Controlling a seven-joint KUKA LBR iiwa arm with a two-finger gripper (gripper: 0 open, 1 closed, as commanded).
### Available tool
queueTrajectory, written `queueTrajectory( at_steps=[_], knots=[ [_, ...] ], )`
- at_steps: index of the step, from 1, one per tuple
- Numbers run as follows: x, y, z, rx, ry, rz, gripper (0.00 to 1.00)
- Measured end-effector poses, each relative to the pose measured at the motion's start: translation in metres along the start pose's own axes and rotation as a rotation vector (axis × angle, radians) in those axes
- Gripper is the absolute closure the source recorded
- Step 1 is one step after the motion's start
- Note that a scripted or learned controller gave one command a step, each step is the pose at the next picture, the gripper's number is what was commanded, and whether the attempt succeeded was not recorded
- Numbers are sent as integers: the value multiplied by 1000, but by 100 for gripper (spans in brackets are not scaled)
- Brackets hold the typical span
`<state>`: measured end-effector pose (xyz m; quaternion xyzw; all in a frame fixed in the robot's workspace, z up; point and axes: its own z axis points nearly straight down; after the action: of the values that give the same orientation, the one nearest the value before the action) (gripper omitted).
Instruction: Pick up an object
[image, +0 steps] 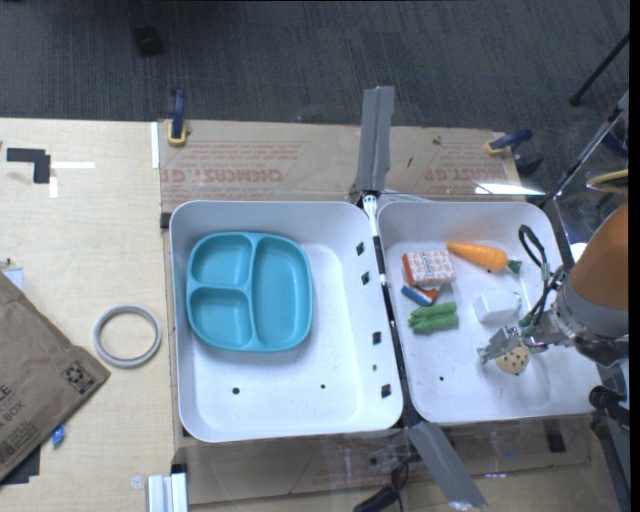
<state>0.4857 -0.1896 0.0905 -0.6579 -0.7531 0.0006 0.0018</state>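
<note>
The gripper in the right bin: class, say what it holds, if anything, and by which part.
It cannot be told. The gripper sits low over a small tan spotted object in the right bin, but no hold is visible.

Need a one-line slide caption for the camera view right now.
Arm's hand low in the right bin beside a small tan object; carrot, green toy nearby; blue tray in left bin.

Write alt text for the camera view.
The robot's hand hangs low in the right bin, just above a small tan object. The same bin holds a toy carrot, a green pea pod and a red-and-white packet. A blue divided plate lies in the left bin.
</note>
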Motion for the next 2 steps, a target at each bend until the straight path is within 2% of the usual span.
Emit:
queueTrajectory(
  at_steps=[1, 2],
  knots=[
    [-1, 1, -10, -3, -2, 2, 100],
    [-1, 1, -10, -3, -2, 2, 0]
  ],
)
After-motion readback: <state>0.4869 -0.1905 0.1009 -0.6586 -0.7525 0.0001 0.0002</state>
